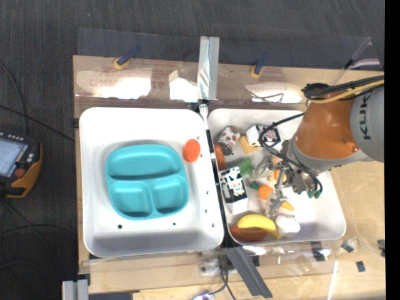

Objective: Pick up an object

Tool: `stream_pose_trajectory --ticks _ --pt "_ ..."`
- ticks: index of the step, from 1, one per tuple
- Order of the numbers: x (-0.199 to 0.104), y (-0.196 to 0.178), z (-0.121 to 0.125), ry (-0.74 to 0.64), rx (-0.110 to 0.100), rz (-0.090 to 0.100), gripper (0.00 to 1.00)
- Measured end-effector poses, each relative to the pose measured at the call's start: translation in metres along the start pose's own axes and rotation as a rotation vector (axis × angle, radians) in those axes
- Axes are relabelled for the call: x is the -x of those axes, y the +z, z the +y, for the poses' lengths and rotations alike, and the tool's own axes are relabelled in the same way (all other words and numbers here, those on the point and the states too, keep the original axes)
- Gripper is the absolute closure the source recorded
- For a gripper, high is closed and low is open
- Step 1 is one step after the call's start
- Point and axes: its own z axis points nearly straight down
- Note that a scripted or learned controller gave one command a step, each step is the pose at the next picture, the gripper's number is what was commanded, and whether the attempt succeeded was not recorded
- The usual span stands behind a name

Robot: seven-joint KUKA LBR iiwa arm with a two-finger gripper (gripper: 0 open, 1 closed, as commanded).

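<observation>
Two-finger gripper (279, 189) is lowered into the right shallow white bin (331, 220), among small mixed toys; finger state cannot be determined. A yellow plastic banana (257, 222) lies just below it, near the front wall. The left white bin (94, 167) holds a teal compartment tray (147, 180) and a small orange ball (191, 149).

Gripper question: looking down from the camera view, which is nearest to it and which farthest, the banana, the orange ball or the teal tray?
From the gripper:
1. Banana, just below it in the right bin.
2. Orange ball, left bin's right side.
3. Teal tray, middle of the left bin.
</observation>
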Motion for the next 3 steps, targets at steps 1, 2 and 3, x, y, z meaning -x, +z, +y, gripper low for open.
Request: stream_pose_trajectory --ticks 1,2,3 --pt "0.0019 0.0002 0.0054 0.066 0.000 0.002 0.00" --pt "0.0031 -0.0091 0.0058 0.066 -0.001 0.000 1.00" --pt "0.0030 -0.0090 0.0059 0.066 -0.001 0.000 0.00"
